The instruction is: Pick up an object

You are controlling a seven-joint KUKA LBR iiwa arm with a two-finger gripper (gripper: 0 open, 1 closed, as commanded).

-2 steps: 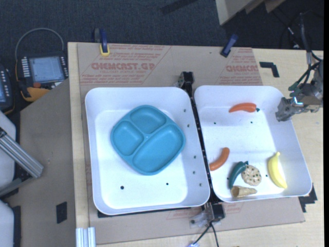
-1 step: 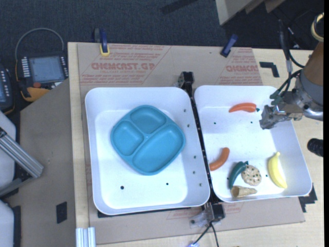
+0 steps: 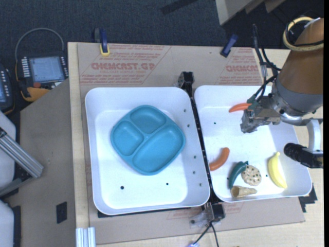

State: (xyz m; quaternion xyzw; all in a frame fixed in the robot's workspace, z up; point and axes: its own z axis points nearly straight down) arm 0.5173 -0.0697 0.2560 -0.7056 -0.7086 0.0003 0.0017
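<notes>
Camera view: we see the gripper (image 3: 250,126) hovering over the right bin (image 3: 221,99), beside an orange carrot (image 3: 238,107); we cannot tell how its jaws stand. A sausage (image 3: 220,158), banana (image 3: 277,171) and cookie (image 3: 251,175) lie nearer.

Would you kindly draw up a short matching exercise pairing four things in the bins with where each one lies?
Things:
1. blue plate
2. banana
3. sausage
4. carrot

Places:
A. right bin, near its left wall
B. middle of the left bin
C. right bin, far side, just left of the gripper
D. right bin, near its right edge

Pairs: 1-B, 2-D, 3-A, 4-C
</notes>
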